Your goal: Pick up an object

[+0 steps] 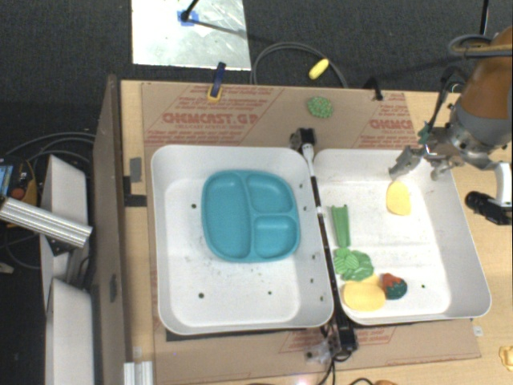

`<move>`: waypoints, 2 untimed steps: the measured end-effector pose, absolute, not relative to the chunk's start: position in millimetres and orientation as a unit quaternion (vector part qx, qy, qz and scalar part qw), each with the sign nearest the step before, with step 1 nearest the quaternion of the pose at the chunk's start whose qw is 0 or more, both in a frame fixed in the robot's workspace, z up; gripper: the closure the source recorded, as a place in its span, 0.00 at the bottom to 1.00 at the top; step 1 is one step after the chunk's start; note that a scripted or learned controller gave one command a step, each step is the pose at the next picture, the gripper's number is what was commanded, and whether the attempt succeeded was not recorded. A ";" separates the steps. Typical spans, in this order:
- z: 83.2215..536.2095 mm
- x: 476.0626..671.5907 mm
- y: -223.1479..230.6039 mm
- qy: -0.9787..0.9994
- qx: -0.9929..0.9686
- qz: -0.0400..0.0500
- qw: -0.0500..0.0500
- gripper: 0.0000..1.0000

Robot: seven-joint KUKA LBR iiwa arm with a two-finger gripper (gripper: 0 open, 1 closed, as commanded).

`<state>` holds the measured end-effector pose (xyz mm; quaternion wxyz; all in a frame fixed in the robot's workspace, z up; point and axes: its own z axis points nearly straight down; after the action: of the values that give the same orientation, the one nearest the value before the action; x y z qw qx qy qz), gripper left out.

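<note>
Two shallow white bins sit side by side on the bench [200, 115], which is covered w/ brown cardboard. The left bin [172, 295] holds a teal divided plate [250, 216], roughly centred, three compartments. The right bin [449, 255] carries the loose items: a pale yellow lemon-like piece [398, 198] toward the far side, a green stick-shaped piece [341, 224] near the divider betw. the bins, a green leafy piece [353, 264] just below it, a flat yellow piece [364, 296] at the near edge touching the leafy one, and a small red and dark teal object [393, 285] just right of the yellow piece. The arm [485, 95] comes in from the right, grey w/ orange band, and the gripper [417, 157] hangs over the far right part of the right bin, just above and right of the lemon-like piece but apart from it. Jaws look spread, nothing betw. them. Outside the bins, on the cardboard at the far side, lies a small green round thing [321, 107]; a yellow piece [319, 69] rests beyond the board's far edge. A silvery sheet [191, 22] lies on the dark floor, far left.
</note>
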<state>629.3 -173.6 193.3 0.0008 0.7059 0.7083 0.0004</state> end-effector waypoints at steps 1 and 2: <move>78.1 649.6 -207.8 0.707 0.707 -0.001 -0.001 0.00; 96.4 652.8 -206.8 0.709 0.705 0.001 0.003 1.00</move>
<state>652.8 -206.8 96.4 0.0032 0.7054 0.7088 0.0012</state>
